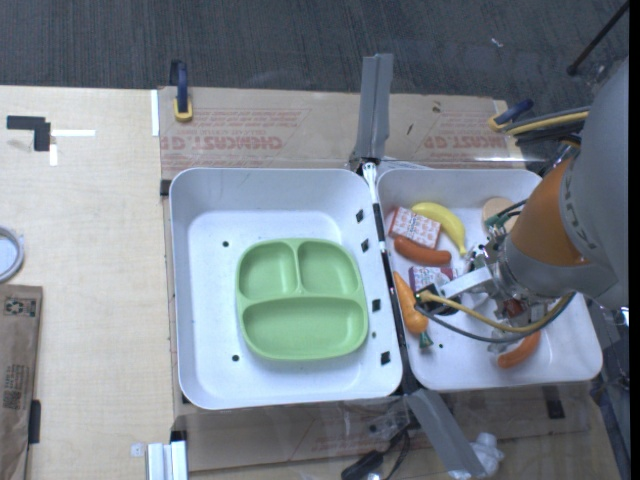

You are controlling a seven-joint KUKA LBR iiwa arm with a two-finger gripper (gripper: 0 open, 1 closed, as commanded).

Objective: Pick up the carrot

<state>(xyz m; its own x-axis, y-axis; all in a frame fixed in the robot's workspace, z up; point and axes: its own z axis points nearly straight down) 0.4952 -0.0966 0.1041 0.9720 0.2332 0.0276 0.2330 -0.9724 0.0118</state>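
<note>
Carrot first: the tapered orange carrot (407, 306) lies in the right-hand shallow white bin (560, 368), hard against that bin's left wall, its thick end toward the bottom of the camera view, next to a small dark green piece. Just above it sit a reddish sausage-shaped toy (424, 251), a red-and-white patterned packet (415, 227) and a yellow banana (443, 221). The left white bin (200, 298) holds a pale green divided plate (300, 300).

The step in hand appears to be the approach. The grey arm's wrist hangs over the middle of the right bin, and the gripper (492, 290) sits to the right of the carrot, near it but apart. Whether it is open or closed cannot be told; cables and the wrist cover it, and nothing is seen held.

The next move likely calls for shifting left toward the bin wall and descending over the carrot's middle; the wall leaves little room on that side.
</note>
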